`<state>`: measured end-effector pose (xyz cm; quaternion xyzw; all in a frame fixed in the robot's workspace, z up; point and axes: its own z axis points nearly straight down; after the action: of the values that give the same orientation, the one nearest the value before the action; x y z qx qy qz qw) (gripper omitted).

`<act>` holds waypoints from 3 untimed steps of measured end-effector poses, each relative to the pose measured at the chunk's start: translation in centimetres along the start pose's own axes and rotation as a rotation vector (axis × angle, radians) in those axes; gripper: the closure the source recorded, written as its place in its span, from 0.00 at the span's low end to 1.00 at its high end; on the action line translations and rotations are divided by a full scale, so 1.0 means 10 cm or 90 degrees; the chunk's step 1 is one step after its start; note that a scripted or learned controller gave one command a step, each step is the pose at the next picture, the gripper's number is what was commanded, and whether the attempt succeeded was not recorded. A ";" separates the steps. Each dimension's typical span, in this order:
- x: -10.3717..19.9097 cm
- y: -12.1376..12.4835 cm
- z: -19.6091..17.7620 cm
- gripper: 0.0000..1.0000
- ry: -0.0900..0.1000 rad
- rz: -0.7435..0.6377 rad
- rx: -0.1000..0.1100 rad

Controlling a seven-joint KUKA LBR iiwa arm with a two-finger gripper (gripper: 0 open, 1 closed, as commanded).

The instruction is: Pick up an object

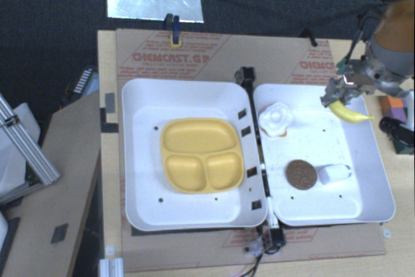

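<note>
- Banana [350,114], yellow, at the upper right corner of the right bin [363,204], partly under the tool [337,95].
- Tool just above the banana's upper end, touching or nearly so; cannot tell whether wide or narrow, nor whether the banana sits between its tips.
- Progress, as a judgement: arm [389,42] brought to the object, grasp possibly under way; lift not yet shown, since the banana looks level with the bin floor or barely off it.
- Left to do: secure the grip, raise clear of the bin.
- Count, right bin: one banana, one white cup-like object [275,120], one brown disc [301,174], one small white piece [334,172].
- Count, left bin [142,107]: one yellow divided tray [198,154].
- Two bins on the desk [214,48].
</note>
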<state>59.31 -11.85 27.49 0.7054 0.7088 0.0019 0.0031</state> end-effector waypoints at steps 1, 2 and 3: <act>0.44 0.09 -0.01 1.00 0.001 -0.002 0.003; 0.93 0.16 0.17 1.00 0.001 -0.001 0.004; 1.44 0.24 0.34 1.00 0.002 -0.002 0.004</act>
<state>61.65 2.55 24.09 0.7043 0.7099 0.0007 0.0001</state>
